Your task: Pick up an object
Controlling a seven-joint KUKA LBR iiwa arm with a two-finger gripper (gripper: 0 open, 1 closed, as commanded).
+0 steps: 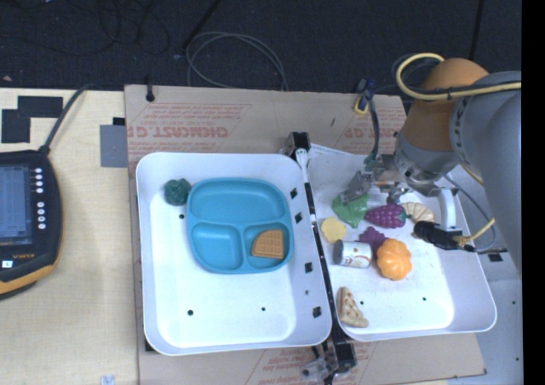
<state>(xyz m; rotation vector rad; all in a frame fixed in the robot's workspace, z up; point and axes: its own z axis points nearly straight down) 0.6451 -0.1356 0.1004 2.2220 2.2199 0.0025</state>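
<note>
Over the right bin: I have the gripper (368, 181) hanging low at the far side of the toy-food pile, arm reaching in from the right.
Fingers: I cannot tell from this slanted view whether they are apart or together; nothing shows between them.
Nearest target: green leafy toy vegetable (350, 207), lying just near-left of the tool tip, in the right bin (464, 311).
Its axis: I judge it runs far-right to near-left, roughly in line with my approach.
Neighbours: purple grape bunch (385, 216) just right of the green piece; yellow piece (333, 229) and orange fruit (393, 260) nearer still.
Left bin: blue divided plate (226, 221), well apart.
My call: a short drop toward near-left decides it.
</note>
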